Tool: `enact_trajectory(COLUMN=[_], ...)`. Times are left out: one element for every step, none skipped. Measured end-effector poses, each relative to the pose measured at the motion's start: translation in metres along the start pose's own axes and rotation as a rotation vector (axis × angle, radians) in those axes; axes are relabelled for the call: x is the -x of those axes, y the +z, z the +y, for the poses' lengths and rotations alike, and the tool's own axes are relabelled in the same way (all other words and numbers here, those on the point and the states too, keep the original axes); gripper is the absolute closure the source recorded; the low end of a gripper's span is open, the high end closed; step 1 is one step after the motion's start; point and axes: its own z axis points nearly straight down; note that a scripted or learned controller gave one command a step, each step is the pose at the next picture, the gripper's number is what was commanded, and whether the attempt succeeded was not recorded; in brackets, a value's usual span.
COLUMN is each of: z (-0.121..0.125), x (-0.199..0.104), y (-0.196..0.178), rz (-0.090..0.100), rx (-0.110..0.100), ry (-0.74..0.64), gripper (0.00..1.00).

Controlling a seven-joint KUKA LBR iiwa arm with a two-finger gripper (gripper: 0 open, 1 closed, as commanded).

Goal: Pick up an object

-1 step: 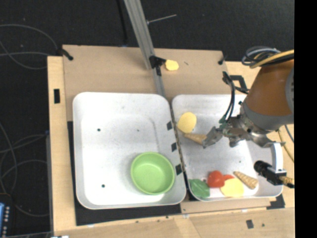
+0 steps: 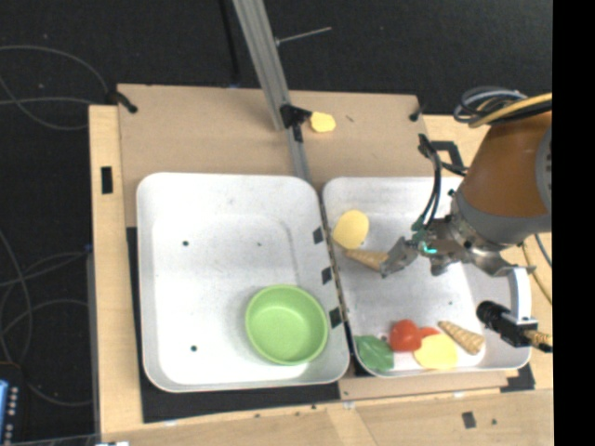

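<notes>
My gripper (image 2: 418, 263) hangs over the middle of the right bin (image 2: 390, 193), under the grey and orange wrist, and it is open with nothing between its fingers. Its left finger (image 2: 398, 257) sits right at the end of a tan cone (image 2: 368, 258) that lies against a yellow ball-like piece (image 2: 351, 229) near the bin's left wall. Along the front of the same bin lie a green piece (image 2: 375, 352), a red piece (image 2: 404, 334), a yellow piece (image 2: 437, 352) and a second tan cone (image 2: 462, 336).
The left bin (image 2: 204, 212) holds a green bowl (image 2: 286, 324) near its front right corner. A small yellow object (image 2: 323, 122) lies on the bench behind the bins, beside a slanted metal post (image 2: 265, 54). Cables trail from the arm at right.
</notes>
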Motion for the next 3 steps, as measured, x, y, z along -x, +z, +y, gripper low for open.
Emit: enact_trajectory(z=[-0.001, 0.002, 0.002], x=[0.008, 0.018, 0.020], y=[0.044, 0.103, 0.113], rz=[-0.003, -0.003, -0.004], rx=[-0.005, -0.007, -0.004], ry=[0.002, 0.002, 0.002], gripper=[0.00, 0.00, 0.00])
